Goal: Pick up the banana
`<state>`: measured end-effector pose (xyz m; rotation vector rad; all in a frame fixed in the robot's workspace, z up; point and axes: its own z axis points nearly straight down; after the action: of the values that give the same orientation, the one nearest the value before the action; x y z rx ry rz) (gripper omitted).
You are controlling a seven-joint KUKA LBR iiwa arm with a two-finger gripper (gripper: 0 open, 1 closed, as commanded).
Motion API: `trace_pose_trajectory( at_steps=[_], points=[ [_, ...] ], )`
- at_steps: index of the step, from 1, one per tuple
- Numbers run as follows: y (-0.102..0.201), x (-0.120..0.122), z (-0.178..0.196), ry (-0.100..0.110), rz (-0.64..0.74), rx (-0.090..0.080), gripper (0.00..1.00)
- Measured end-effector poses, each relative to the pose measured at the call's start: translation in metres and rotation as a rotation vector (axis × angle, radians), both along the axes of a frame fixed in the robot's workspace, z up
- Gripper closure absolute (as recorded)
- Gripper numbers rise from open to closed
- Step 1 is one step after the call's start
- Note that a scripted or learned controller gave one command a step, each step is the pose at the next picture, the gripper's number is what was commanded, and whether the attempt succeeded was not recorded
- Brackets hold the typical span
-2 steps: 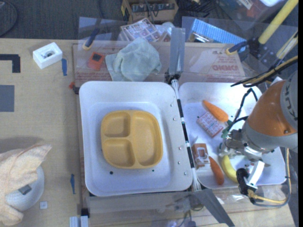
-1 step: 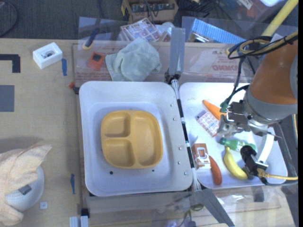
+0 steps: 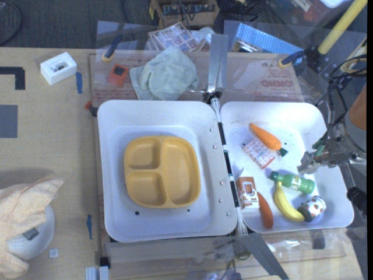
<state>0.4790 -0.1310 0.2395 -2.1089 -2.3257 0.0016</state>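
Nearby, gripper [image 3: 308,162] hovers above banana [image 3: 286,202]; labels unreadable.

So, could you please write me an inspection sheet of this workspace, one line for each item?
Surface: two white bins side by side; left bin, right bin.
Job's things: banana lies in the right bin, near its front edge, not held.
Clutter: right bin also holds a carrot, green bottle, small packet, small carton, sausage and a small ball; left bin holds a yellow divided plate.
Grippers: end effector over the right bin's right side, above the bottle.
Cables: dark cables at the right, behind the bins.
Surroundings: green cloth behind the bins; white box at the left.
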Motion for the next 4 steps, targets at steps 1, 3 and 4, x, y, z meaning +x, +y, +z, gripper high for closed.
trace_pose_trajectory(
  at_steps=[1, 3, 4],
  points=[
    [0.000, 0.000, 0.000, 0.000, 0.001, 0.000, 0.00],
    [-0.023, 0.002, -0.152, -0.008, 0.108, 0.000, 0.00],
    [-0.025, 0.003, -0.141, -0.013, 0.104, -0.002, 1.00]
  ],
)
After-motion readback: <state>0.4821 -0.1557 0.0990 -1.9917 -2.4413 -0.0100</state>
